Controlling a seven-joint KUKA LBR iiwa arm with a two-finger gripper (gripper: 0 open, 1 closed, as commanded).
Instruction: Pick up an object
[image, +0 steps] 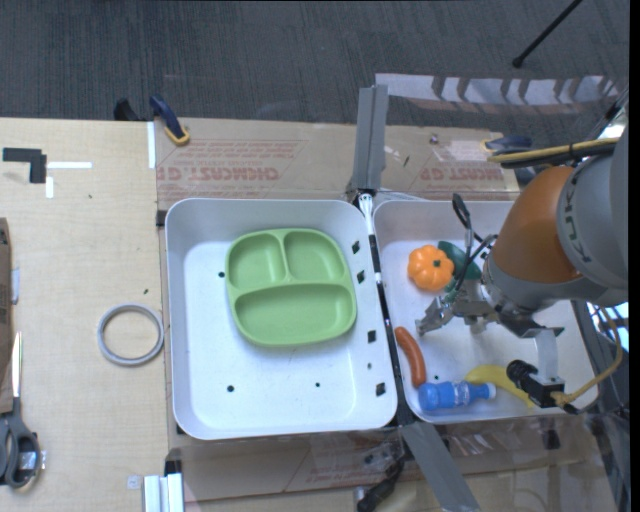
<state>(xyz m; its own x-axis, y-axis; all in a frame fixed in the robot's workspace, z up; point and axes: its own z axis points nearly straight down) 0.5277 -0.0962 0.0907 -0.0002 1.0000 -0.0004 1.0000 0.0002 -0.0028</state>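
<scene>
1. Reaching in from the right, gripper (437, 318) low in right bin (400, 215); finger spread cannot be told, nothing seen held.
2. Orange pumpkin (428, 268) just above it; red sausage (410, 356) and blue bottle (452, 395) below.
3. Green divided plate (291, 287) in left bin (190, 330).

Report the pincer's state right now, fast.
Pincer: low in the right bin, between the orange pumpkin and the red sausage; open or closed cannot be told; no object seen in it.

Wooden bench (80, 260), dark carpet (250, 50)
</scene>
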